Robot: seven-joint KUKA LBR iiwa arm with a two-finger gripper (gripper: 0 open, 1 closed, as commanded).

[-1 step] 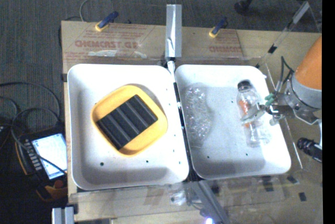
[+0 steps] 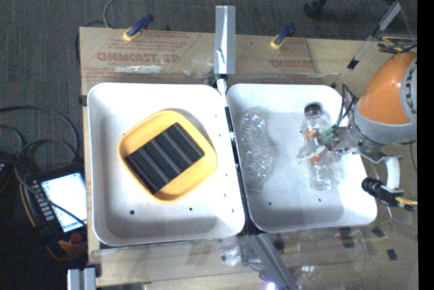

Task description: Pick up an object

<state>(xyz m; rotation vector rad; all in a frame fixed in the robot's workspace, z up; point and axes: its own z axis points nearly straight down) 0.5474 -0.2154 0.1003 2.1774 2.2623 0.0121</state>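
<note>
Two white bins sit side by side on the surface (image 2: 102, 55), which is topped with brown cardboard and clipped at its far edge by two blue-and-yellow clamps (image 2: 137, 27).

Left bin (image 2: 102, 146): one yellow, rounded-square item with a black ribbed top (image 2: 168, 154), lying flat near the middle and turned at an angle to the bin walls.

Right bin (image 2: 352, 204): a clear crumpled plastic piece (image 2: 256, 146) lies toward the bin's left side, well apart from the arm. A clear plastic bottle with a dark cap (image 2: 317, 146) lies lengthwise toward the right side, cap pointing to the far wall.

The arm (image 2: 390, 102), grey with an orange band, reaches in from the right. Its pincer (image 2: 325, 139) is low over the bottle, touching or just above its middle; red and green bits show there. Cannot tell how far the pincer is spread or whether it has hold of the bottle, since clear plastic and glare blur the contact.

A small lit screen device (image 2: 61, 197) rests on the floor left of the bins.
</note>
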